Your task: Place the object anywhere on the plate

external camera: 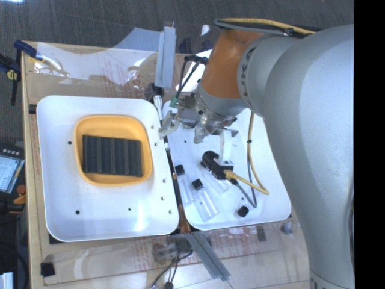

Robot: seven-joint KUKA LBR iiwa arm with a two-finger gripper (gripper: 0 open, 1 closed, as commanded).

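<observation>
Jaws: state unclear, low over right bin [272,205] upper-left; arm [301,101] enters from right.

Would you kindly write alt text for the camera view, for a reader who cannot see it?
A grey robot arm with an orange band hangs its claw over the right white bin, which holds small black blocks. The left white bin holds a yellow rounded plate.
</observation>
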